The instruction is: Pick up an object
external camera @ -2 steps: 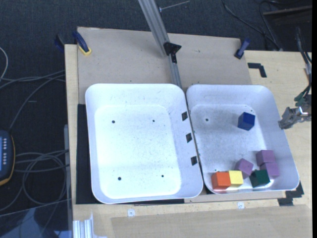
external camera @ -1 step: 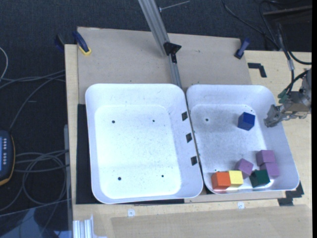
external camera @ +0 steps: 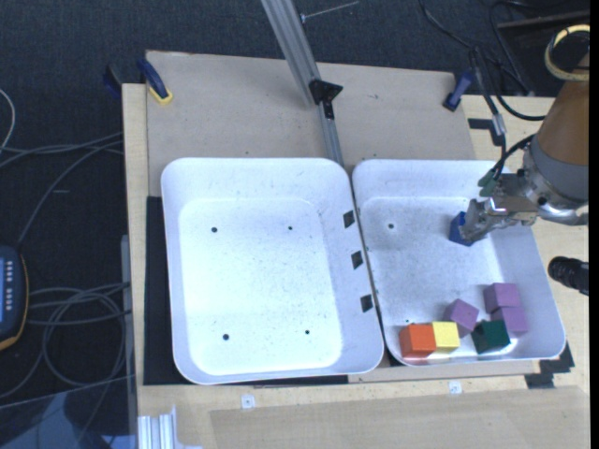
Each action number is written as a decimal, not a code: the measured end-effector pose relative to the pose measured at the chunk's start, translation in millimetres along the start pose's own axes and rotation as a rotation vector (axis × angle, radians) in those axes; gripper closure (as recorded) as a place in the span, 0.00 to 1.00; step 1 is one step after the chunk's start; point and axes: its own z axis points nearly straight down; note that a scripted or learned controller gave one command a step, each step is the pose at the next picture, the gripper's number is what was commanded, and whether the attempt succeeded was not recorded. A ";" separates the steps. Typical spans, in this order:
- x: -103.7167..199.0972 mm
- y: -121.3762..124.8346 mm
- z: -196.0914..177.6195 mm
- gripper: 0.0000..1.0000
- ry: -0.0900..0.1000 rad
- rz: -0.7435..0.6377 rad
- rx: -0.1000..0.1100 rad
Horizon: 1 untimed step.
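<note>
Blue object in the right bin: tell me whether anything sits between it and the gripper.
Nothing visible does. The gripper is right at the blue object in the right bin, its tip against or over it. The other blocks, such as the orange block, lie clustered at the bin's near edge, well apart.

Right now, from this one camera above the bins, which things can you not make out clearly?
- The end effector: too small to tell whether it holds the blue object or merely touches it.
- The blue object: partly hidden by the end effector, so its shape is unclear.
- The green block: partly covered by the purple blocks beside it.
- The arm: cut off by the right edge.
</note>
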 end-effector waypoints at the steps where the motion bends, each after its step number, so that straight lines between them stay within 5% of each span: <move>1: 48.5 2.5 -6.7 1.00 -0.001 0.000 -0.002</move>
